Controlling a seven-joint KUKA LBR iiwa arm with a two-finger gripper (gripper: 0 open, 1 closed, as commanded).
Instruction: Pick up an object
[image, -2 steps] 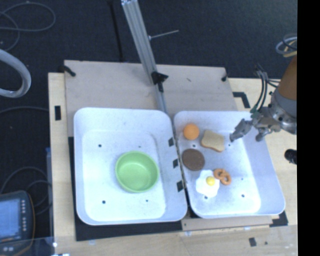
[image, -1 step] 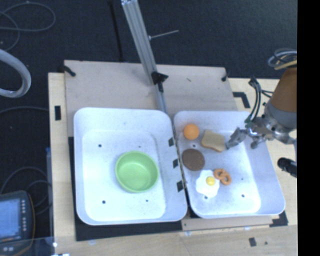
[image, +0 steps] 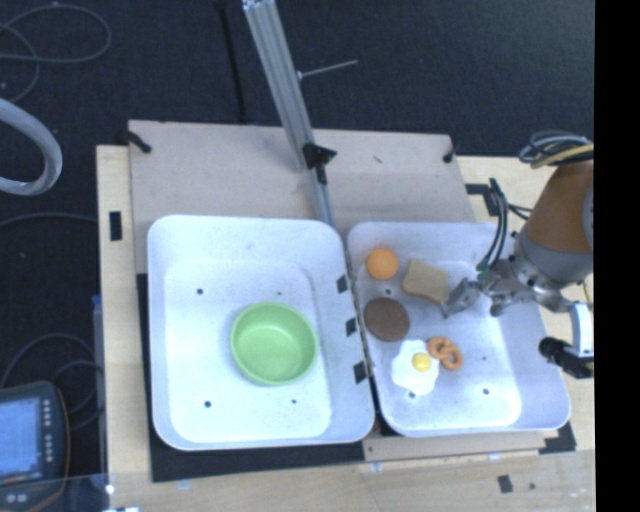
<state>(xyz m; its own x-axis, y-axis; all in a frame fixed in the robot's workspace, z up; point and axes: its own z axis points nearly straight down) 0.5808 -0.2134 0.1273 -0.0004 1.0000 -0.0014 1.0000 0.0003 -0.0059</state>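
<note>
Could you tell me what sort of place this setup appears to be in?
Probably a robotics lab test bench: two white bins hold toy food like a fried egg, under a robot arm, with cables on the floor.

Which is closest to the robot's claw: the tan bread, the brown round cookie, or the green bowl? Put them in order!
From the gripper:
1. Tan bread slice, just left of it, right bin.
2. Brown round cookie, farther left, same bin.
3. Green plastic bowl, left bin, farthest.
</note>
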